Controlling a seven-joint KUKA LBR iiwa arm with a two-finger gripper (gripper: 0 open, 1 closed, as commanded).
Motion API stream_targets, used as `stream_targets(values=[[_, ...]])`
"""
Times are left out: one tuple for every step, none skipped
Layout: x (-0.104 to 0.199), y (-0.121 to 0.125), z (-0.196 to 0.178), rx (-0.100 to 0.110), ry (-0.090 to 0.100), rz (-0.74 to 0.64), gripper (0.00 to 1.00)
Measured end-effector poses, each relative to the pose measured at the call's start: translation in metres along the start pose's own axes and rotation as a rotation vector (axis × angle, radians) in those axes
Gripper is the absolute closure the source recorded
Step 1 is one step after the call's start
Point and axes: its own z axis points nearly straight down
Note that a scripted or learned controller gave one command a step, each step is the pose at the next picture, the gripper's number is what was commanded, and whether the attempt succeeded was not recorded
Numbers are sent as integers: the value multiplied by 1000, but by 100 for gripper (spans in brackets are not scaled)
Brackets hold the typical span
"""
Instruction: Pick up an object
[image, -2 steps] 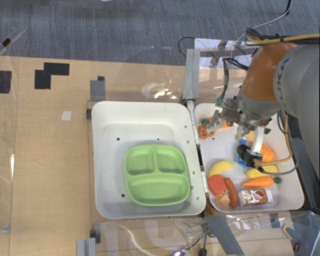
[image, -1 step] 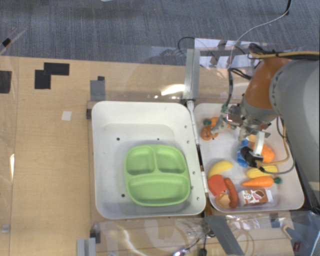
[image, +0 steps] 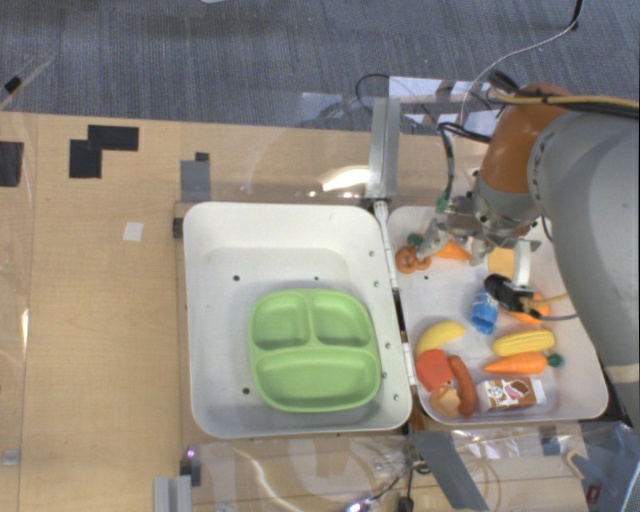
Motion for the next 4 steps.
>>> stream_targets(values=[[3,-3,-6,15,3,-7,100],[3,1,-10,-2,1,-8,0],[-6,-38,1,-34,2,-207,0],[18,1,-95,-24,5,40,0]])
